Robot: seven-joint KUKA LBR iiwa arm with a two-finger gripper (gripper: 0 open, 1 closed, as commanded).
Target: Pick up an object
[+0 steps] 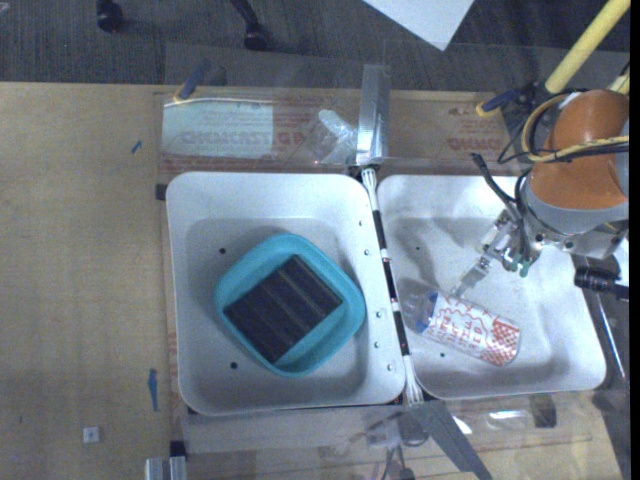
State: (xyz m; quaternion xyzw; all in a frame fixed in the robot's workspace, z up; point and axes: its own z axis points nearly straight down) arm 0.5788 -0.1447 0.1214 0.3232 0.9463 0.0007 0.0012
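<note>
A clear plastic bottle (472, 330) with a red and white label lies on its side in the right bin (570, 363), its neck pointing left toward the divider. My gripper (470, 278) hangs just above the bottle's upper left part, slanting down and left from the orange-banded wrist (580, 158). Nothing shows held in it. In the left bin (195, 218) sits a teal square dish (335, 268) with a dark ribbed block (282, 308) inside it.
A metal divider post (374, 118) stands behind the seam between the bins. A labelled plastic strip (220, 128) and crumpled clear plastic (330, 138) lie behind the left bin. Cables (520, 133) and a yellow rod (600, 28) hang near the arm at top right.
</note>
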